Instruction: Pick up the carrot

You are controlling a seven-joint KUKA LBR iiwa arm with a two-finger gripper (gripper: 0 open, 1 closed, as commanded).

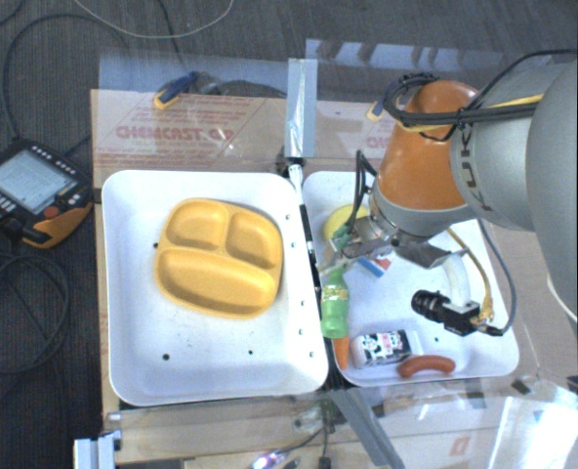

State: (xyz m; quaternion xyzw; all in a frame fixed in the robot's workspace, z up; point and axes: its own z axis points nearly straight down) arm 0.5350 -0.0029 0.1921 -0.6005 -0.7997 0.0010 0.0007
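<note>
Carrot [341,351] lies at the right bin's [484,364] lower left corner, just below the green bottle [334,306]. You can't tell the gripper's [359,244] state; it hangs above the bottle.

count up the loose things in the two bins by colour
yellow: 2, the divided tray in the left bin and a yellow item partly under the arm
green: 1, the bottle
orange: 1, the carrot
red: 1, the sausage
black and white: 1, the small carton
total: 6 that I can make out; the arm hides part of the right bin
</note>
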